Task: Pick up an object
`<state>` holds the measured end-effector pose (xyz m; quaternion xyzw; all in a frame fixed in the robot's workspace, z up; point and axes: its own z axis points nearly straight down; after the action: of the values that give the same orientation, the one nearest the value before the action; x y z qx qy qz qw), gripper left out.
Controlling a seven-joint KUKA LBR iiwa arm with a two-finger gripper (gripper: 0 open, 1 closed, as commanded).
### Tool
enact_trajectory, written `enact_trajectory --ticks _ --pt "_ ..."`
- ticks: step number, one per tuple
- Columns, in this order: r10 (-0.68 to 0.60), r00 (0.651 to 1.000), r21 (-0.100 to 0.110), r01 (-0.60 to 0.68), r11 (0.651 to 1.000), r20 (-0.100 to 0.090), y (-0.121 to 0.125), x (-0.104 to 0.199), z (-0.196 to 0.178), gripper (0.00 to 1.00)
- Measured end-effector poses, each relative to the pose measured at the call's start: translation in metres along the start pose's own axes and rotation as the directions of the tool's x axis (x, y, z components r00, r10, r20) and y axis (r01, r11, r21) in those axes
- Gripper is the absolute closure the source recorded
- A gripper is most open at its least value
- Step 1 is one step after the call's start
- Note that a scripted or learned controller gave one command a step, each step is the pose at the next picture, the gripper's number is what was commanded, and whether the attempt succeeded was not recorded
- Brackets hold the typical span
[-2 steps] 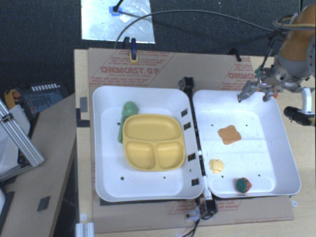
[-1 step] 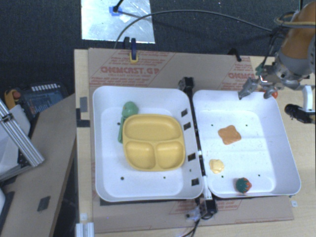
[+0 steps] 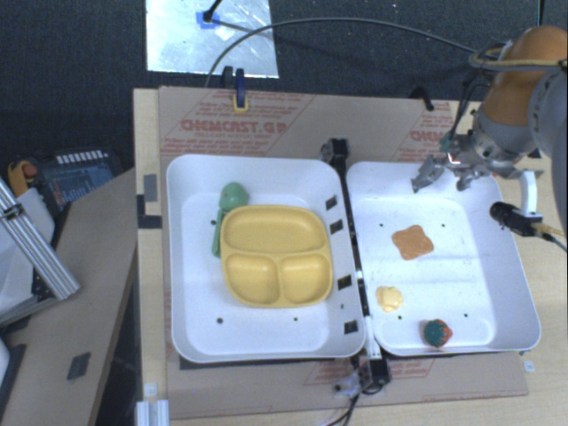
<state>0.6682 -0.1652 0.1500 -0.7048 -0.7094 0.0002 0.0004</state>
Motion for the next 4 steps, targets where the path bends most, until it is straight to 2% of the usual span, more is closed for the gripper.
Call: enact_trajectory --ticks 1,2,3,4 --pt "-0.001 1.000 0.001 0.001 1.000 0.000 -0.005 0.006 0.059 0.00" --pt "-0.001 1.000 -0.003 0.001 1.000 0.001 -0.004 0.007 0.064 0.00" --pt "-0.003 1.000 -0.007 0.003 1.000 0.002 -0.002 0.007 0.053 1.00" --pt "0.000 1.000 -0.007 0.000 1.000 0.002 -0.007 0.009 -0.010 1.00"
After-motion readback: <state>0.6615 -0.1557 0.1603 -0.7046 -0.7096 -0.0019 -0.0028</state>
